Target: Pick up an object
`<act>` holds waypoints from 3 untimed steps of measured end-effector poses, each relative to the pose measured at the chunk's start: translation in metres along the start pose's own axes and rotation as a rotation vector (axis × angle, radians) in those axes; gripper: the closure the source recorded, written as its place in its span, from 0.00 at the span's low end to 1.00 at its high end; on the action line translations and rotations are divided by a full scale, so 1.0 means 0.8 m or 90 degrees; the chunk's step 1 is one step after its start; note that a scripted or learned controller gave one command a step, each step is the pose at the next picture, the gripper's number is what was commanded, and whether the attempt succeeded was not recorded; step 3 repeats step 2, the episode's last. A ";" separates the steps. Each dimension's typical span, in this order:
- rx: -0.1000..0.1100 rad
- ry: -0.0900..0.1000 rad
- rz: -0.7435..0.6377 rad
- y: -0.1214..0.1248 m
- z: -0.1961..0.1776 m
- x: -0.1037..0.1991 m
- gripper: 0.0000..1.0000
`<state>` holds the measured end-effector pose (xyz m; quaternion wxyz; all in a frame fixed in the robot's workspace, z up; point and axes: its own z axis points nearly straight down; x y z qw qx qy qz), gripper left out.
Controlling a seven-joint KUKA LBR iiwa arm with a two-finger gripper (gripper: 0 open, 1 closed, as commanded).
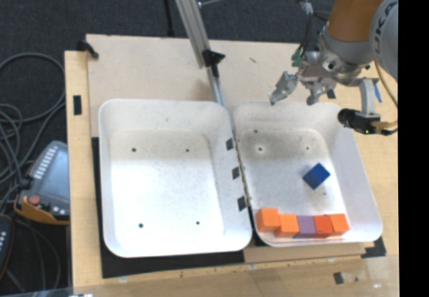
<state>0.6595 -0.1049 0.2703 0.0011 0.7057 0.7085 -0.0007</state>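
Observation:
A blue cube (316, 175) lies tilted in the right bin (348, 148), right of its middle. Along that bin's front wall runs a row of blocks: an orange block (269, 218), another orange block (288, 224), a purple block (306, 225), and two more orange blocks (332, 224). My gripper (299, 91) hangs above the back rim of the right bin, well behind the blue cube. Its two fingers are spread apart with nothing between them.
The left bin (120, 155) sits beside the right one. A slanted aluminium rail (191, 14) rises from the gap between the bins at the back. Cables and a handheld pendant (43, 182) lie on the floor at the left.

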 end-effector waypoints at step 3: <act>0.000 0.001 0.006 -0.127 0.218 -0.102 0.00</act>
